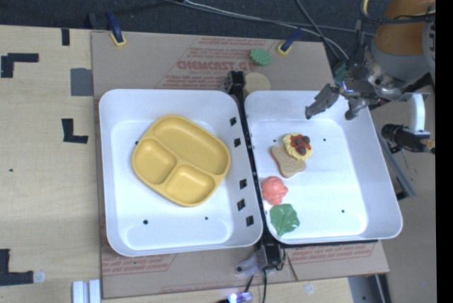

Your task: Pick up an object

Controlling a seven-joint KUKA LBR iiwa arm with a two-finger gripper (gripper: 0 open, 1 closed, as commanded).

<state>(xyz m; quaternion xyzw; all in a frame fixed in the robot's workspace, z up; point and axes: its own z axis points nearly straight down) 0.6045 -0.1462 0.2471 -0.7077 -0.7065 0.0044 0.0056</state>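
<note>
The right bin (354, 195) has bare floor across its right half and far edge. Its obstacles crowd the left side: a biscuit (289, 163) with a yellow-red piece (298, 145) touching it, a pink piece (274, 189), and a green leaf (284, 218) (all near the divider). The left bin (120, 224) is mostly taken by a yellow tray (181, 159), leaving free strips along the walls.

Reaching in from the right, the grey arm (396, 47) with its orange band is hanging above the far right corner of the right bin (368, 181), its claw (334, 106) pointing down and leftward with the two dark fingers (316, 105) spread apart, gripping nothing.
</note>
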